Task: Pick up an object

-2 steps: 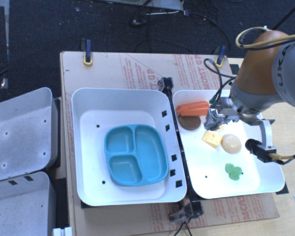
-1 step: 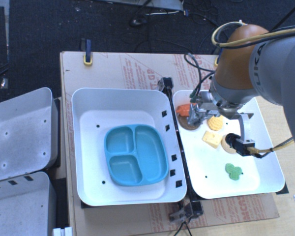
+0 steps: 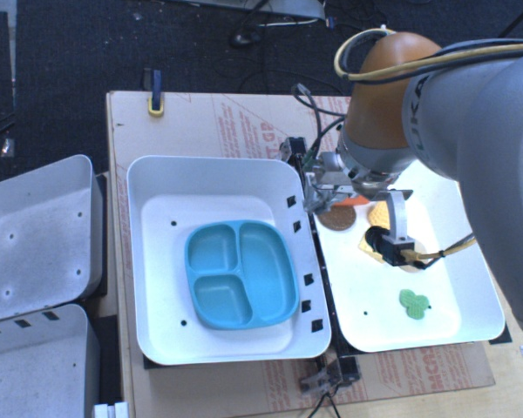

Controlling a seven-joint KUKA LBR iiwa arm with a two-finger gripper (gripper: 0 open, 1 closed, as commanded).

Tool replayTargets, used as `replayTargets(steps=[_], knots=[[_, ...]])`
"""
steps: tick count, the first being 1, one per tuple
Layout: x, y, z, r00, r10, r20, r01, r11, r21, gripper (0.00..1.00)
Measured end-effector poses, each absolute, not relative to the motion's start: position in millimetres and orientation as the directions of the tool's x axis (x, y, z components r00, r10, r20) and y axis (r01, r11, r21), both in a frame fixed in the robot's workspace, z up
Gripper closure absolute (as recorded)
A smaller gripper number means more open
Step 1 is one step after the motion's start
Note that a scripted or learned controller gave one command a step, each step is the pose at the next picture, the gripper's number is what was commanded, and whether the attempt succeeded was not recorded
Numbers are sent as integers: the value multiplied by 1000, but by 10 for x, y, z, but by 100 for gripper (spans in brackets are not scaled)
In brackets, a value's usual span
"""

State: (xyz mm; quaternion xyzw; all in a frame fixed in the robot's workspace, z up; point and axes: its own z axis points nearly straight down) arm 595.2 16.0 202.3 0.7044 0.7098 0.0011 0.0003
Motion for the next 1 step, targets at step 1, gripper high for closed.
replayTargets(steps=[1], knots=[[6050,638,2192,-7,1000,1,1000,7,2,100]])
